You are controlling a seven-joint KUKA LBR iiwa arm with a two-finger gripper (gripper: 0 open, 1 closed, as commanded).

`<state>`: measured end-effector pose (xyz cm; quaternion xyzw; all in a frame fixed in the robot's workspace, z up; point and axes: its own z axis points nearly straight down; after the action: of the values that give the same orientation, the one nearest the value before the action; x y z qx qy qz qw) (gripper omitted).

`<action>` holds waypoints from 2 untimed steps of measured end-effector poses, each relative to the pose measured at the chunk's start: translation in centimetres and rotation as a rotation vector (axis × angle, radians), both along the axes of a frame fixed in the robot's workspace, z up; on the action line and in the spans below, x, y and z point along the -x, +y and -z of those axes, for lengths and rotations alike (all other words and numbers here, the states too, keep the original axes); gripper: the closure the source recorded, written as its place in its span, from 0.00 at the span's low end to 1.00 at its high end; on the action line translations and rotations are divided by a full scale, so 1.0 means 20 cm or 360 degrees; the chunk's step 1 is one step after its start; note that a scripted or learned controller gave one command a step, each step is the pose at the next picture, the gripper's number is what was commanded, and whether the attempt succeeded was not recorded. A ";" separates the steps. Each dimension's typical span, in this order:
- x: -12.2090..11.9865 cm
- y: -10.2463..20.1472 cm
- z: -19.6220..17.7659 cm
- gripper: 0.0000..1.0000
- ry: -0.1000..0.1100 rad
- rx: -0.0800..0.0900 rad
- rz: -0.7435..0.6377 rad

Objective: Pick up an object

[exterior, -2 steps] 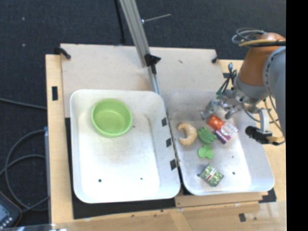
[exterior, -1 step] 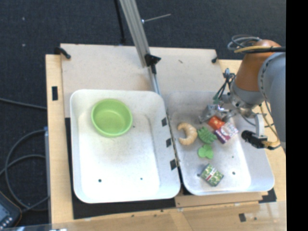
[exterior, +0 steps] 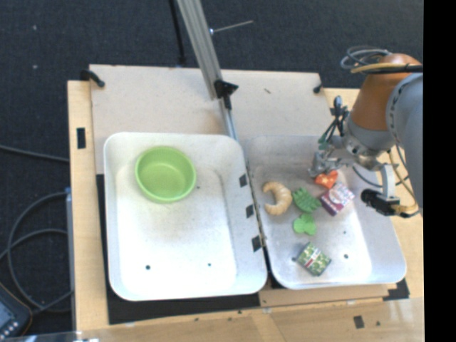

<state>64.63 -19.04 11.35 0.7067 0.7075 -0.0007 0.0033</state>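
Note:
My gripper (exterior: 322,165) hangs low in the right bin (exterior: 377,262), near its far right part. Directly under its tip lies a small orange object (exterior: 327,180), partly covered by the gripper. Whether the gripper touches it is unclear. Close by are a purple-and-white box (exterior: 336,198), a green leafy toy (exterior: 306,200), a smaller green piece (exterior: 305,226) and a tan croissant-shaped toy (exterior: 278,197). A green patterned packet (exterior: 313,258) lies nearer the front edge.
The left bin (exterior: 178,262) holds a light green bowl (exterior: 165,174) at its far left. A metal pole (exterior: 203,41) slants up from the bench between the bins. The arm's grey and orange wrist (exterior: 377,105) stands over the right bin's far corner.

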 end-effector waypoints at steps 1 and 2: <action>0.01 -0.01 -0.32 1.00 -0.0006 -0.0007 0.0005; 0.03 -0.02 -0.64 1.00 -0.0008 -0.0006 -0.0002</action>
<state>64.08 -19.40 24.18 0.7063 0.7079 0.0022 0.0038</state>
